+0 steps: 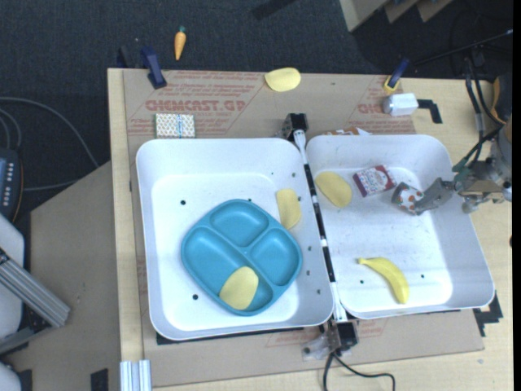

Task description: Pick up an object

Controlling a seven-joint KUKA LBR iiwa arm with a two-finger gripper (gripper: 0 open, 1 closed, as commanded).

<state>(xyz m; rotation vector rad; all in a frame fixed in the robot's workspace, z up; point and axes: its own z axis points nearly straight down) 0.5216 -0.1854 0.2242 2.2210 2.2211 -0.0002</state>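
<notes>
Camera view is showing the gripper (pixel 417 199) reaching in from the right edge, low over the upper-right part of the right bin (pixel 456 243), w/ fingers spread narrow around nothing visible; I'm judging this the approach step, pre-grasp. Nearest pick is the red-white packet (pixel 374 180), lying just left of the tips; next move is needing a short shift left, then closing. Banana (pixel 387 276) is lying toward lower centre of that bin, yellow oval piece (pixel 334 189) at its upper left.

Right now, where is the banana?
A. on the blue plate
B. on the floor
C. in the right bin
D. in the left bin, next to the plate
C: the banana lies on the floor of the right bin, near its front edge, while the blue plate sits in the left bin.
</notes>
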